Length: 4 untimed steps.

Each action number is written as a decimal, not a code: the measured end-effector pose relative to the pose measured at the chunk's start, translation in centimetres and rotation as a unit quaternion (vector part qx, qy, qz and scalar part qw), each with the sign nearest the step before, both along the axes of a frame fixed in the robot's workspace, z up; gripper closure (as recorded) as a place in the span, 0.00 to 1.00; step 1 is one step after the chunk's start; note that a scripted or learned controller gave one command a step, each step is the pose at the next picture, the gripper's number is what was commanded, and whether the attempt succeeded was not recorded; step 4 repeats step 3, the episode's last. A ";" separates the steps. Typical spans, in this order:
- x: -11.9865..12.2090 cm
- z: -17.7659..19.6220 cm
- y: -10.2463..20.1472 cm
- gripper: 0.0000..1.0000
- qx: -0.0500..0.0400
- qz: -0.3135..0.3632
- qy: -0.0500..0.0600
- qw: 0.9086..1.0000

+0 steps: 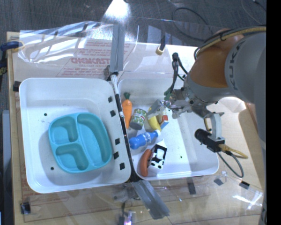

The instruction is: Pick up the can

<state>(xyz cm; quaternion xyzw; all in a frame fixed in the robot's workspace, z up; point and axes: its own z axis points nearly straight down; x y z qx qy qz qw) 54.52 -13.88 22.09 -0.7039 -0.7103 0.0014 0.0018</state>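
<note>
The can [138, 118] lies tipped on its side in the right bin [196, 168], just to the left of the gripper [162, 106] and slightly below it in the view. It sits in a tight cluster: the carrot [127, 110] is beside it on the far side from the gripper, a yellow item [154, 122] lies between it and the gripper, and the blue bottle [143, 139] is just below. That crowding matters, because a grasp on the can has little free room on either flank.

The gripper hangs over the upper right edge of this cluster, close to the yellow item, probably lined up for a descent toward the pile. Its tip is small and partly lost against the clutter, so I cannot tell whether it is spread or pressed together, and nothing is visibly pinched in it.

The arm reaches in from the right, its orange band [215, 64] above the wrist, the wrist bent downward over the right bin. The left bin [33, 97], well away from the gripper, holds a teal divided tray [79, 142].
</note>
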 end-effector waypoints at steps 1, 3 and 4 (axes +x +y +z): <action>1.3 -11.5 2.5 0.00 -0.006 0.055 -0.002 0.998; 6.6 -11.4 1.4 1.00 0.001 0.058 -0.003 0.998; 6.6 -11.4 1.4 1.00 0.001 0.058 -0.003 0.998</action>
